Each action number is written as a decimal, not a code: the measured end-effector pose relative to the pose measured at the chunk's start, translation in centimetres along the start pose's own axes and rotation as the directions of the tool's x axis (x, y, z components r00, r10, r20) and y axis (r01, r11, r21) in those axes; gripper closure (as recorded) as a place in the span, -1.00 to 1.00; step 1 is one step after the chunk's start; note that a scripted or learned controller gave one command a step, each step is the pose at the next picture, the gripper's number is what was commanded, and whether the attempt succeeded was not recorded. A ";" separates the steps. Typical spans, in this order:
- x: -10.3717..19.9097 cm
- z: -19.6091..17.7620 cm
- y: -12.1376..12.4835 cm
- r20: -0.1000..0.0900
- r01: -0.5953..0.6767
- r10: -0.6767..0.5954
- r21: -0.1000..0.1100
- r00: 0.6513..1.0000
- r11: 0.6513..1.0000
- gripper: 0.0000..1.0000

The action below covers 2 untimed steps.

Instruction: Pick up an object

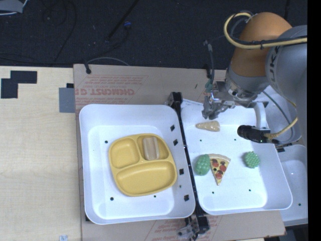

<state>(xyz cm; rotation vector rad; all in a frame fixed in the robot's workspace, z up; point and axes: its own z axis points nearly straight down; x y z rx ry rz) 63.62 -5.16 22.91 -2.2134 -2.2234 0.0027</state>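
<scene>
Seen from above: two shallow white bins side by side on a cardboard-covered bench. In the left bin, a yellow plastic divided tray holding a pale tan bread-like piece in its upper right compartment. In the right bin, near the far wall, a beige lumpy pastry-shaped toy, directly beneath the grey two-finger gripper. Impossible to tell gripper state or contact. Nearer the front, a green broccoli-like toy touching a toy pizza slice, and well apart to the right, a green bumpy ball.
</scene>
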 end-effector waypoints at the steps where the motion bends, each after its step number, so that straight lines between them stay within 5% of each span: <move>1: 4.7 -0.8 -1.1 0.000 0.000 0.000 0.000 1.000 1.000 1.00; 2: 10.6 0.1 -2.4 0.000 0.001 -0.001 0.001 1.000 1.000 1.00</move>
